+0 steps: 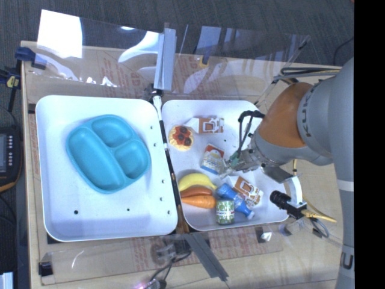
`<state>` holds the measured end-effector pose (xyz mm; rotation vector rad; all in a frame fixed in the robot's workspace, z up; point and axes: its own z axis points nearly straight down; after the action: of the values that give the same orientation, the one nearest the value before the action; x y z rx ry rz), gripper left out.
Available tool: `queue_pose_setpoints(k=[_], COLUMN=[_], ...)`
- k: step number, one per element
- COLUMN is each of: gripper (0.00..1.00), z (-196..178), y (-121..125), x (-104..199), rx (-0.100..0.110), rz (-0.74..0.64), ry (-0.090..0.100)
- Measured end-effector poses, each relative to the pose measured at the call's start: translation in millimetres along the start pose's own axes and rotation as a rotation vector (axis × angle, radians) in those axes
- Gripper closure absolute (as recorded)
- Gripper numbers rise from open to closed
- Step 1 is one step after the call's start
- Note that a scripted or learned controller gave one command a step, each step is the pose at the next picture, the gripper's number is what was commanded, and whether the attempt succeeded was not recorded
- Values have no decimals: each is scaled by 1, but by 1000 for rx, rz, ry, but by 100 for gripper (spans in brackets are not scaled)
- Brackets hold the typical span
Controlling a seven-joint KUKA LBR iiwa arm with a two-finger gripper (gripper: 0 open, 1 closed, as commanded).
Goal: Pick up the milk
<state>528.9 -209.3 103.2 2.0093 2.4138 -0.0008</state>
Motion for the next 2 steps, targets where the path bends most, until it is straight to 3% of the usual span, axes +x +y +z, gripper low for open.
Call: queue_pose_setpoints(k=[1, 2], gripper=[0, 0], z=[0, 10], y=[0, -20], x=[0, 3], rx=[0, -2], rz=[-1, -106], ry=[-1, 1])
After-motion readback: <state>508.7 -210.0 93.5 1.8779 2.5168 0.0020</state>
